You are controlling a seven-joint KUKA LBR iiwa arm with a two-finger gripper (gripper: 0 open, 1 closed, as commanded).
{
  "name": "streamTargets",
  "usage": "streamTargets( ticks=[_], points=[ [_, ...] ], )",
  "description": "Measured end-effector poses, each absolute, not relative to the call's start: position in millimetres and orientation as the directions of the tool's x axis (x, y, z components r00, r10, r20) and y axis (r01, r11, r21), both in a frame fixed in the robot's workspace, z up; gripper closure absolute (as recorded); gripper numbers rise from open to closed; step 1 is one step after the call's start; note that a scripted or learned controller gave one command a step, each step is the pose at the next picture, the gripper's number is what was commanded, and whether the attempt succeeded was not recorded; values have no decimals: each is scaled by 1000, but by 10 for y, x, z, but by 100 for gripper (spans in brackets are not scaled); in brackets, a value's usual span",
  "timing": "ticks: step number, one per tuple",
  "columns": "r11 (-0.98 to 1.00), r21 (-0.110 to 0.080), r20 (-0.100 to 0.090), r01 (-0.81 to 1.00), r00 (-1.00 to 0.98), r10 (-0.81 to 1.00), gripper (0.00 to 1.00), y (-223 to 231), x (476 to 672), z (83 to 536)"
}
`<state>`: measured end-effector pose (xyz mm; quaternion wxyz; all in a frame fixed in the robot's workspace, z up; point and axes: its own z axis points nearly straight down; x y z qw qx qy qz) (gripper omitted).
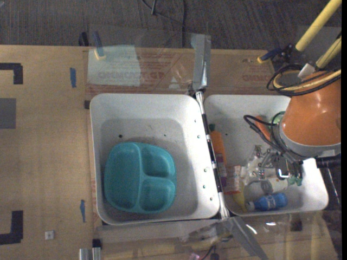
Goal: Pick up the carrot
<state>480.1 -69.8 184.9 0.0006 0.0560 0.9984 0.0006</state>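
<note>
The carrot (218, 151) is seen lying lengthwise along the left wall of the right bin (314, 199), centre-right of the frame. The gripper (272, 166) is lowered over clutter beside a blue bottle (269, 202); whether anything is gripped cannot be told. No writing is legible.

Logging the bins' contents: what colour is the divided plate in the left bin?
Teal, plain with no pattern: the divided plate shows clearly in the camera view.
</note>
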Motion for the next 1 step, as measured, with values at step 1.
streamTargets(
  ticks=[1],
  points=[
    [971,1,-5,-241,-971,-241,100,-127,4807,1907]
  ],
)
